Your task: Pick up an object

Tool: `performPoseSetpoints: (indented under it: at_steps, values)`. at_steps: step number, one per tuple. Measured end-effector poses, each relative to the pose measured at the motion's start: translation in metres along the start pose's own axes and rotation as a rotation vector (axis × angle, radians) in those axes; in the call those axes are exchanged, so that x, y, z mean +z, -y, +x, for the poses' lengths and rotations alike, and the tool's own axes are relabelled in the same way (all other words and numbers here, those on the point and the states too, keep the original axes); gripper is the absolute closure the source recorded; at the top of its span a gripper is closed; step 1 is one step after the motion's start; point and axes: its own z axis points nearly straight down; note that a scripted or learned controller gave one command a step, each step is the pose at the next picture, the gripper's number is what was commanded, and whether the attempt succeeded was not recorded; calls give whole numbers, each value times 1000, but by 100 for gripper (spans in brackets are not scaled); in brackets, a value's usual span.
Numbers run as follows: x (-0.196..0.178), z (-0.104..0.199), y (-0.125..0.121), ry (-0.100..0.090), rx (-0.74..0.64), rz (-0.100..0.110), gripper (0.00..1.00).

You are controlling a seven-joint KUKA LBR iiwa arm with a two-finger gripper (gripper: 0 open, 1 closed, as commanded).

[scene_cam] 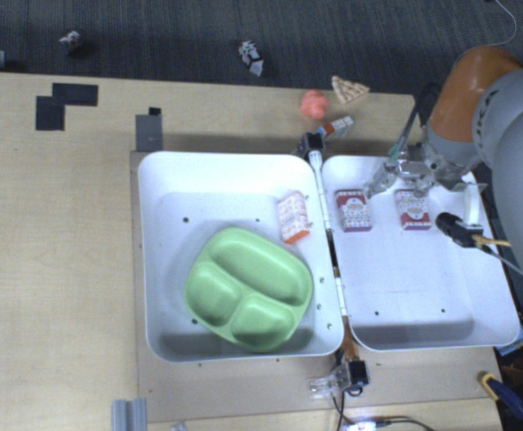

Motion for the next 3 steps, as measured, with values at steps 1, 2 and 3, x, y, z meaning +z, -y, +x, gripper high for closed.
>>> performPoseSetpoints:
  at_steps: [1, 2, 3]
  values:
    - [-13, 0, -2, 3, -5, -6, 100]
    - [-96, 119, 1, -6, 0, 10, 100]
    - [-95, 117, 1, -5, 1, 12, 0]
